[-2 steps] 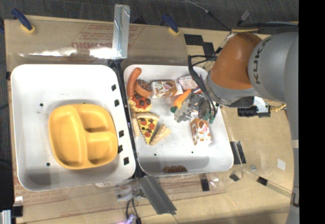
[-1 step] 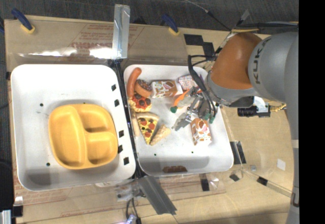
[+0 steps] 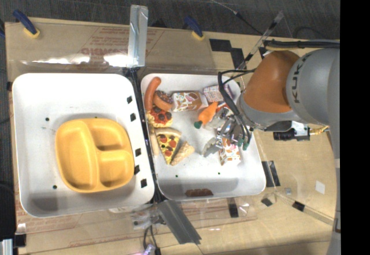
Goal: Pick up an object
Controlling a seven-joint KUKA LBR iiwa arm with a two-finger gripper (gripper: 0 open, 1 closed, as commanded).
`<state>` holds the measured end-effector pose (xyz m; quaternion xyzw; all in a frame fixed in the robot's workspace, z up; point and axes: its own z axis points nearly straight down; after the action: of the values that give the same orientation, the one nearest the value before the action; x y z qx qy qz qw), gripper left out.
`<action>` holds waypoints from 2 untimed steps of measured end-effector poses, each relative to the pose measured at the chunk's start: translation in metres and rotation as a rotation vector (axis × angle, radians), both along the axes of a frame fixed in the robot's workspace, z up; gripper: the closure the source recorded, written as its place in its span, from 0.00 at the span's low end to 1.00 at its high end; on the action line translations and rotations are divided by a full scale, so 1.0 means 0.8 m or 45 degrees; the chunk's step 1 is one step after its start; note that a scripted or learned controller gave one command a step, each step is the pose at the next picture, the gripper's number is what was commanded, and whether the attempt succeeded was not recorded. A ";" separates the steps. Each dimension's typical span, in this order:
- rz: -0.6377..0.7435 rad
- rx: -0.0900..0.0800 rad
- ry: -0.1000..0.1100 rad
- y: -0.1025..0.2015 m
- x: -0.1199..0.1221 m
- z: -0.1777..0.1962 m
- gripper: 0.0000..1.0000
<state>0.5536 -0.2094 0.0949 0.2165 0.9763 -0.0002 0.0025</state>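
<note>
Room for moving is tight in the shallow white right bin [image 3: 254, 176]: toy food crowds its upper left, a red plastic sausage [image 3: 151, 91], a triangular pizza slice [image 3: 167, 143] and an orange carrot [image 3: 207, 113], while the lower floor lies bare. The metal pincer [image 3: 226, 139] sits low by a small printed packet [image 3: 230, 154]; its spread cannot be told. The left white bin [image 3: 29, 92] holds a yellow compartment tray [image 3: 92, 152], on a tan cardboard-covered counter [image 3: 300, 225].
</note>
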 end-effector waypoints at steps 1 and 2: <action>-0.067 0.001 0.001 0.032 0.063 0.000 0.00; -0.133 0.002 0.001 0.001 -0.047 -0.001 0.00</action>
<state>0.5161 -0.2087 0.0938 0.2672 0.9636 0.0002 0.0020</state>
